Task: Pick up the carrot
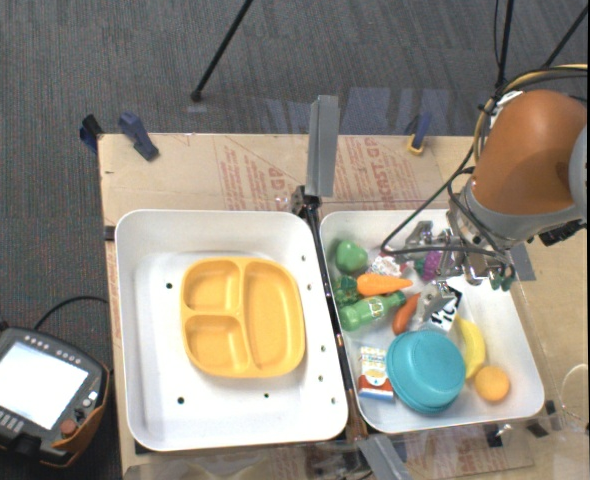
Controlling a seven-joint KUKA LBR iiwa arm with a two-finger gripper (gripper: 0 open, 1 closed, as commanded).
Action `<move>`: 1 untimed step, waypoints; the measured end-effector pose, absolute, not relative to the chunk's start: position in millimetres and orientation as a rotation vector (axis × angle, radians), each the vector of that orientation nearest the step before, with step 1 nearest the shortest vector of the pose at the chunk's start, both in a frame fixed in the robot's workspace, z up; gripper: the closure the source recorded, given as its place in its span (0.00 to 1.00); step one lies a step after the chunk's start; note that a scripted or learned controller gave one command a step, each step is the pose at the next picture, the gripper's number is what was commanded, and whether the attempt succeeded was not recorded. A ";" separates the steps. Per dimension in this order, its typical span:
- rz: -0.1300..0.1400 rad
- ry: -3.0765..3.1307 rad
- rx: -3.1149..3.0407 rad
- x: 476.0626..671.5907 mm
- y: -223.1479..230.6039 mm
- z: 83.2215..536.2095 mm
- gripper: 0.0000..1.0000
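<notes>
carrot (383,284) lies in the right bin (528,353), in its upper left part, pointing roughly sideways with its thick end toward the bin's left wall. the claw (443,286) hangs over the middle of that bin, just to the carrot's right, and whether it is open or closed i cannot tell from where i stand, since cables and metal parts crowd around it. nothing visible sits in its grip. above it the arm (530,158) rises toward the right, its big orange band bulging over the bin's upper right corner, with black and yellow cables looping around it.

close around the claw there is a clutter of toys. a green pepper (351,256) sits just above and left of the carrot, and a green bottle (369,311) lies just below it, tilted. a small reddish-orange piece (405,314) lies right of the bottle. something purple (433,263) shows behind the metal parts, too hidden to name. lower down, a blue bowl (427,369) rests upside down, with a small carton (374,375) touching its left side, a banana (470,345) at its right, and an orange (492,383) near the bin's lower right corner.

the left bin (145,268) sits beside it, edges touching, and carries a yellow divided plate (242,318) in its middle. both bins rest on a brown cardboard-covered bench (225,168). at the far lower left, off the bench, a handheld control pad (35,393) lies on the dark carpet.
</notes>
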State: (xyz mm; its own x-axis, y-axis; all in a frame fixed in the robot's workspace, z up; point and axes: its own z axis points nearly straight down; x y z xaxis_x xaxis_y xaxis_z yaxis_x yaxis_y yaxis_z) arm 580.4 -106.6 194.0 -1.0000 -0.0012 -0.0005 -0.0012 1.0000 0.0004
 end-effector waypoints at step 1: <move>-0.001 3.123 -0.263 621.5 -86.4 105.0 0.00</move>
State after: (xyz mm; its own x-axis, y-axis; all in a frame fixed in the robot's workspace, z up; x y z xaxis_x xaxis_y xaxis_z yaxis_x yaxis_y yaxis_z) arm 621.5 -86.4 105.0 -0.9859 -0.1670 -0.0072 -0.1670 0.9860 -0.0015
